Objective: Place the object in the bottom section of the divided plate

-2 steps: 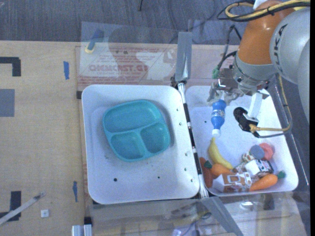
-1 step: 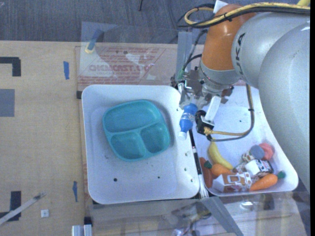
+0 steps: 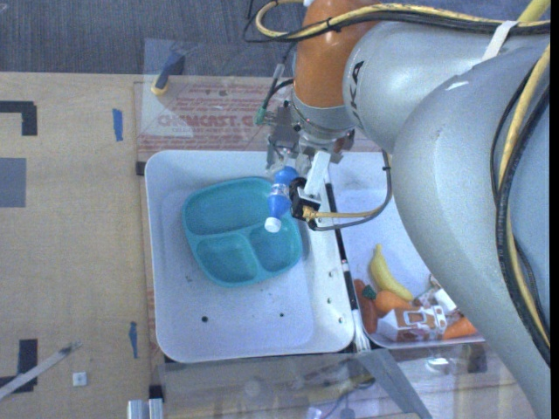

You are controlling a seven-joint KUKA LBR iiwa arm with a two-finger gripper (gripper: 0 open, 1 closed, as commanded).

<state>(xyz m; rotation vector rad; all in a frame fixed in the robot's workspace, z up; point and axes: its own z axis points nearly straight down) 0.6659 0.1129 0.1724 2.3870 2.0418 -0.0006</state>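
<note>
A teal divided plate (image 3: 223,215) lies in the left white bin (image 3: 170,278), with one large section at the back and two smaller ones toward the front. My gripper (image 3: 288,180) hangs over the plate's right rim, shut on a small blue bottle (image 3: 279,202) with a white cap (image 3: 272,225). The bottle points down and slightly left, and its cap sits just above the ridge between the back section and the front right section. The wrist hides the upper end of the bottle.
The right bin (image 3: 349,195) holds a banana (image 3: 383,271), a carrot (image 3: 392,301), a small printed carton (image 3: 417,319) and other orange pieces. The arm covers most of that bin. Blue tape marks (image 3: 117,124) dot the wooden bench on the left.
</note>
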